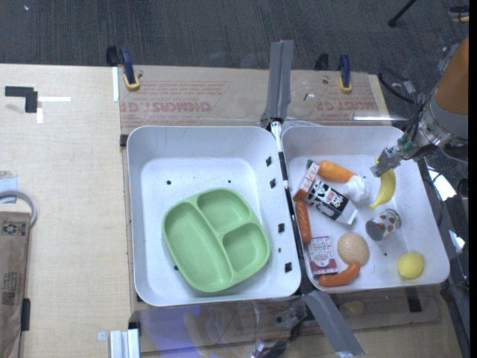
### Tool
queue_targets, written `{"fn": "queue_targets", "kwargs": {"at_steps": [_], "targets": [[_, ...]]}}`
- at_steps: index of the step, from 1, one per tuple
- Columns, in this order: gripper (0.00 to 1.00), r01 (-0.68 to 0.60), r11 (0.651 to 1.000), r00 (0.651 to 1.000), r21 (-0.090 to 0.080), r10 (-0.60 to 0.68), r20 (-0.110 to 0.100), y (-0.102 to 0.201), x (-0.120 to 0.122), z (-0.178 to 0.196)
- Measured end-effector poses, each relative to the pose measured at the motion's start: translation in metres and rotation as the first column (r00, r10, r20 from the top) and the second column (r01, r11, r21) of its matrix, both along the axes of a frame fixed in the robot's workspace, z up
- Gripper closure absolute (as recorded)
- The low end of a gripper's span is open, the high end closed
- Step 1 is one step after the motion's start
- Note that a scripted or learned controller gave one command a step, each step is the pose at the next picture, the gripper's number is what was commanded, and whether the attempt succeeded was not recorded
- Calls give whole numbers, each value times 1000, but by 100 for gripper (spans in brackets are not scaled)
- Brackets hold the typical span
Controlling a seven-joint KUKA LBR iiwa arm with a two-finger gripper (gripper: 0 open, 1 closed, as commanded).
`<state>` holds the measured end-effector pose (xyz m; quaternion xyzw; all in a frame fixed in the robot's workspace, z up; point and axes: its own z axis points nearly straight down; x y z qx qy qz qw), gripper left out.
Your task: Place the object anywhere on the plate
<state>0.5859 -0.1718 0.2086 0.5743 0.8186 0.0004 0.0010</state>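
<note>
Camera view: your gripper hangs over the right bin near its far right side, just above the top end of the banana; can't tell whether it's parted or closed, and nothing is visibly held. The target is the green plate, lying alone in the left bin, well apart from the arm. Judgement: the pick isn't made yet. Drop straight onto the banana, grip across its narrow curve, lift clear of the bin divider, then release over any compartment. The plate is smooth moulded plastic with three shallow wells. The banana is slick, curved plastic; the lemon and egg are round and may roll; the carton is flat-sided.
</note>
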Motion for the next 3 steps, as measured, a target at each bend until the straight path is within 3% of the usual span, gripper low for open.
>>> {"fn": "queue_targets", "kwargs": {"at_steps": [1,2,3], "targets": [[100,-159,987,987,0,159,-3,117,28,-17],[100,-160,987,987,0,160,-2,121,60,-18],[100,-320,947,947,0,320,-3,193,-15,-17]]}}
